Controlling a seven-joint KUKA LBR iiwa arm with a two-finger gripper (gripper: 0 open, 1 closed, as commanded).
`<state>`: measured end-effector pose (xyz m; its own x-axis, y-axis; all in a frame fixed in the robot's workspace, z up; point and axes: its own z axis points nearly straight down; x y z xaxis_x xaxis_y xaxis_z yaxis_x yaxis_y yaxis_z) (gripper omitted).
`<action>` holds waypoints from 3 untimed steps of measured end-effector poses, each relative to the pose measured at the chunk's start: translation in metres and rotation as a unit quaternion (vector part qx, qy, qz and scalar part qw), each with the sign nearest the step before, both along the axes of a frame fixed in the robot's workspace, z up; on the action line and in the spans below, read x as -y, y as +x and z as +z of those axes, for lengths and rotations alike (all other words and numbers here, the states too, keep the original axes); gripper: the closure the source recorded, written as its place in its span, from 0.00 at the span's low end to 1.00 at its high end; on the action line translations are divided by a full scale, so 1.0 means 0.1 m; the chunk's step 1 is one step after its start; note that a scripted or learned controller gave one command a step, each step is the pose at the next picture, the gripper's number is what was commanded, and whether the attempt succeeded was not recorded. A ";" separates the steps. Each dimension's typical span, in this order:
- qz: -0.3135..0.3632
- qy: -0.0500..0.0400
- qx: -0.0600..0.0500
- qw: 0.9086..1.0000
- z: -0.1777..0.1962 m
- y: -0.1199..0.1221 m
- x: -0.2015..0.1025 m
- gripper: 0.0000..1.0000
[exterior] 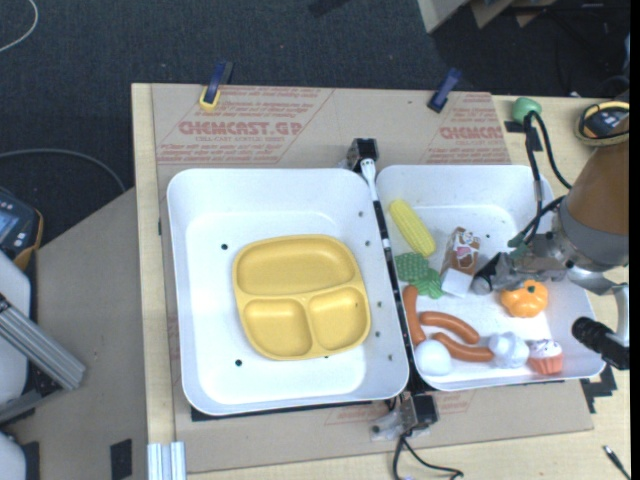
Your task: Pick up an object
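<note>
Fingers of the hand are being shown low in the right bin, dark and pointing left, but whether they are wide or narrow cannot be told from this slant, and nothing is being seen between them. Just to the right of the fingertips, an orange pumpkin toy is lying on the bin floor, close under the wrist. The arm is being extended in from the right, its orange band sitting above the grey wrist.

Just left of the hand, a small brown and white figure is standing, with a white block near it. Farther left, a yellow corn cob is lying at a slant, and a green toy is lying nearer than it. Along the near side of the bin, two orange sausages are lying beside a white egg, a pale grey toy and a small cupcake.

In the left bin, a yellow divided plate is resting flat near the middle. Both bins are being carried side by side on the tabletop, which is covered with printed cardboard.
</note>
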<state>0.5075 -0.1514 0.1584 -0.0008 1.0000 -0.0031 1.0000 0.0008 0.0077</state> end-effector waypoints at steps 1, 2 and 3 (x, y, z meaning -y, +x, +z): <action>0.000 0.000 0.000 1.000 0.43 0.03 0.03 1.00; 0.000 0.000 -0.001 1.000 0.68 0.04 0.03 1.00; 0.003 0.001 -0.001 1.000 0.78 0.33 -0.41 1.00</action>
<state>0.5408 -0.1105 0.2366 -0.0061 1.0000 -0.0003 1.0000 0.0061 0.0054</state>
